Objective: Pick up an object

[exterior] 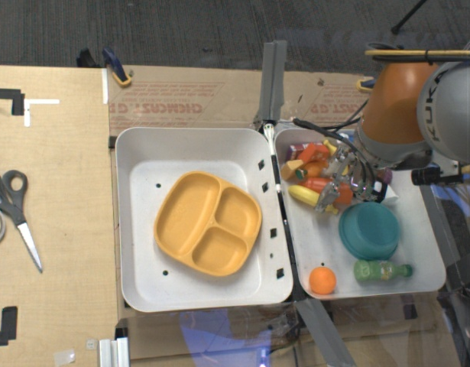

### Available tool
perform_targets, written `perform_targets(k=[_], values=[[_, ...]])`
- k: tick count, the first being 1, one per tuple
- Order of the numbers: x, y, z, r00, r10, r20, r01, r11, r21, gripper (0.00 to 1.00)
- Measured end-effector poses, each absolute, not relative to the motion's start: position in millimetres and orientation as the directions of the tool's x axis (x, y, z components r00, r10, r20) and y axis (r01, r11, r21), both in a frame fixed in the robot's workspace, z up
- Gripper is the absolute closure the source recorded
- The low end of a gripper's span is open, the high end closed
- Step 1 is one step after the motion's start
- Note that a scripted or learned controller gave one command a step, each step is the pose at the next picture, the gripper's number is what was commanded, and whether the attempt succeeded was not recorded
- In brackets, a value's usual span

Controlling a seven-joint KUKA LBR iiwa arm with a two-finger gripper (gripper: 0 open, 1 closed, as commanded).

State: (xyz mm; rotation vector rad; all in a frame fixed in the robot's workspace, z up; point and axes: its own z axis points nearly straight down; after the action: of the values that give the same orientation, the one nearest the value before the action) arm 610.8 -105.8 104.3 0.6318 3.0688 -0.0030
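**Arm down in the right bin**

The arm (418, 105) reached in from the right, its gripper (343, 180) low over the toy food pile (315, 174) at the right bin's (418, 277) back; can't tell its grip. Bench (51, 205) was pale wood, scissors (17, 209) lying left.

Matt yellow plastic plate (208, 223)

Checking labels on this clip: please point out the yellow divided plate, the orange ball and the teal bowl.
Yellow divided plate (208, 222), camera view, centre ridge.
Orange ball (322, 280), camera view, its top.
Teal bowl (370, 231), camera view, upturned base.
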Motion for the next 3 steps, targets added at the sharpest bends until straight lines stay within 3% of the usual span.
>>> perform_targets(k=[1, 2, 3], values=[[603.4, -105, 93, -0.797, 0.605, -0.003, 0.605, 0.797, 0.001, 1.00], [525.0, -104, 92, -0.677, 0.736, -0.001, 0.736, 0.677, 0.002, 1.00], [531.7, -92, 264, -0.696, 0.718, -0.002, 0.718, 0.696, 0.000, 1.00]])
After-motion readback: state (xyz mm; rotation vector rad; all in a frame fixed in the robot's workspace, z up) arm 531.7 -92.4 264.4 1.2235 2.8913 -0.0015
